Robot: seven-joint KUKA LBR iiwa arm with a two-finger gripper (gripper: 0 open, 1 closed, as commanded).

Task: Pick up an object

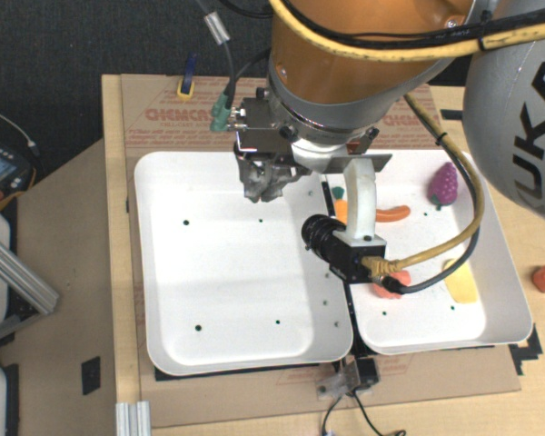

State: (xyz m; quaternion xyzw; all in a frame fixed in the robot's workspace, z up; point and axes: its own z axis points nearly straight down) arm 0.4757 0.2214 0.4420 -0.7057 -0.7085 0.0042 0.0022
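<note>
My gripper (266, 187) hangs over the far middle of the left white bin (227, 280), close to the divider between the bins, and I see nothing under it. The right white bin (418, 327) holds the objects. A purple bunch of grapes (443, 184) lies at its far right. An orange-red carrot-like piece (392, 213) sits near the middle, and a yellow piece (462, 285) lies at the right. A red piece (384, 288) is partly hidden by a cable. A small teal piece (338, 192) and an orange piece (341, 211) peek out beside the white bracket.
The wrist's white bracket (362, 203), a black fitting (330, 240) and a yellow hose (436, 252) hang over the right bin's left side. An orange object (544, 278) lies outside the bins at the right edge. Brown cardboard (163, 116) lies under both bins.
</note>
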